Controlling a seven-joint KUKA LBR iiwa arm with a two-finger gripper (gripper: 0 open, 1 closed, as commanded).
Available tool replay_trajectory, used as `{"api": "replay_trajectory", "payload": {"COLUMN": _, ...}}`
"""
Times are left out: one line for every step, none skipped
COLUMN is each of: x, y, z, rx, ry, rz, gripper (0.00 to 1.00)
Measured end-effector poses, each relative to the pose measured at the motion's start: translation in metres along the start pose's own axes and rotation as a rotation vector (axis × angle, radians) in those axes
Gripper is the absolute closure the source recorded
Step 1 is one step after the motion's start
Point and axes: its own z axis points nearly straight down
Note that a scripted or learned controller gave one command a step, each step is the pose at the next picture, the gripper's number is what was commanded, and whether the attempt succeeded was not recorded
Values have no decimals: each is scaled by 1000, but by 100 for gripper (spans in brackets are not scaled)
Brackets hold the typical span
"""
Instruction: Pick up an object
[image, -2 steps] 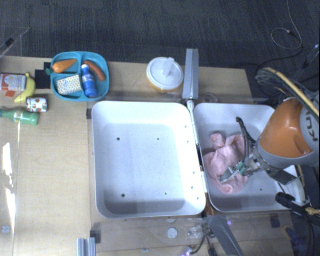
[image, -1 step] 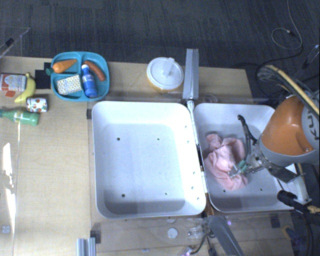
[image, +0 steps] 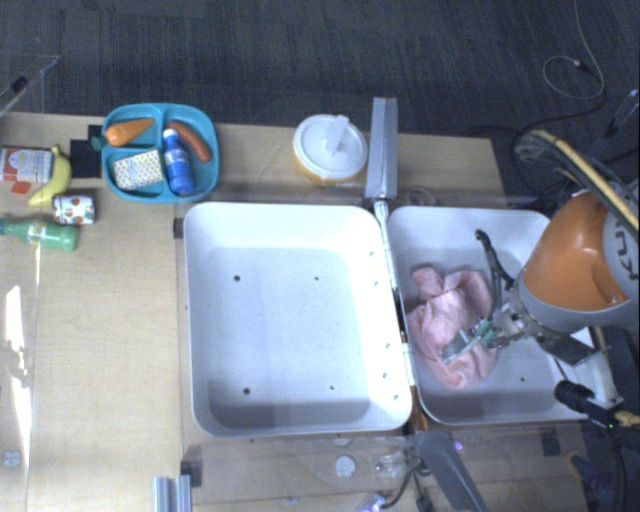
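Item: pink cloth (image: 452, 322), crumpled in right bin (image: 520, 398). Gripper (image: 478, 338) set low upon it; jaws' state cannot be told. Risk judged: a thin fold is nipped and slips free when lifted.

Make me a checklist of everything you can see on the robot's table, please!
Surface: wooden bench bearing two white bins, left bin and right bin.
Job's things: crumpled pink cloth lying in the right bin.
Clutter: blue divided tray of toy food, banana, small can, green bottle, lidded white cup.
Grippers: gripper down on the cloth's right side; grip unclear.
Cables: black cable by the wrist; thin wire on the floor.
Surroundings: dark carpet.
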Motion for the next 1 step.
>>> {"api": "replay_trajectory", "payload": {"x": -67, "y": 48, "z": 21, "rx": -7, "ry": -5, "rz": 348, "gripper": 0}}
